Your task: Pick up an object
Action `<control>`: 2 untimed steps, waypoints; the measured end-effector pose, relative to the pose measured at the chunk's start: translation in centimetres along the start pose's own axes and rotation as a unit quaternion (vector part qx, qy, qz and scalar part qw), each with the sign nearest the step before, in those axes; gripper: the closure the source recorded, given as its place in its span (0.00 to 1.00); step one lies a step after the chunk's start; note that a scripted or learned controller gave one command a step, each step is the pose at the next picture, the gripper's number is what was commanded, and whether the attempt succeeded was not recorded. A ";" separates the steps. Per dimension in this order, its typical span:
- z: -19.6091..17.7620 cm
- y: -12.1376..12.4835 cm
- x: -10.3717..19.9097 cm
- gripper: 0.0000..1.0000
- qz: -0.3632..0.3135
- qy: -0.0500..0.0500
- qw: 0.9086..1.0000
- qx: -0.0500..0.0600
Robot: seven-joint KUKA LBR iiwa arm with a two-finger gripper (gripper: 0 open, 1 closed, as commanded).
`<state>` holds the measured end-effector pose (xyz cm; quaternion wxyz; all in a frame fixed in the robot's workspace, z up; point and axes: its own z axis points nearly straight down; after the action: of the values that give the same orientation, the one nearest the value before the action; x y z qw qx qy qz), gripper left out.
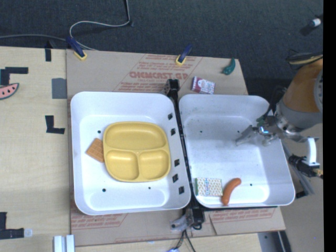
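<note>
An orange sausage (230, 190) lies near the front edge of the right bin (220, 106), with a small pale patterned packet (209, 186) just left of it. In the left bin (84, 140) a yellow divided plate (137, 150) rests partly over a tan cracker-like piece (95, 150). My gripper (243, 137) reaches in over the right bin's right side, pointing left. It is open with nothing between its fingers, and it sits well behind the sausage and packet.
A small red-and-white packet (202, 85) and a green object (229, 66) lie on the cardboard behind the right bin. Yellow clamps (184, 56) hold the cardboard's back edge. Black clips (177, 140) run along the seam between the bins.
</note>
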<state>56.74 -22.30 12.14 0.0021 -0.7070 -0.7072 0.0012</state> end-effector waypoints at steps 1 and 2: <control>-1.1 0.1 0.0 1.00 0.000 0.000 1.000 -0.002; -2.0 0.2 0.1 1.00 -0.001 0.000 1.000 -0.002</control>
<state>56.91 -22.20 14.16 0.0007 -0.7064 -0.7079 0.0001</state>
